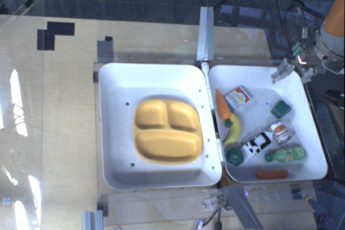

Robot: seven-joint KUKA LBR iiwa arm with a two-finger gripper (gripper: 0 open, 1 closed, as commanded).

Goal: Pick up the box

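From my feed I see the gripper [291,68] hanging over the top right corner of the right bin [318,132], with the orange band just above it at the frame's edge; I cannot tell how it is set. The box [237,98] lies in the upper left part of that bin, well apart from the gripper, just beside the carrot [222,105]. Below them sit the banana [233,129], a black-and-white cow toy [257,144], a can [280,132], a green bottle [285,155] and a green block [280,109]. The left bin [113,116] holds a yellow tray [167,131].
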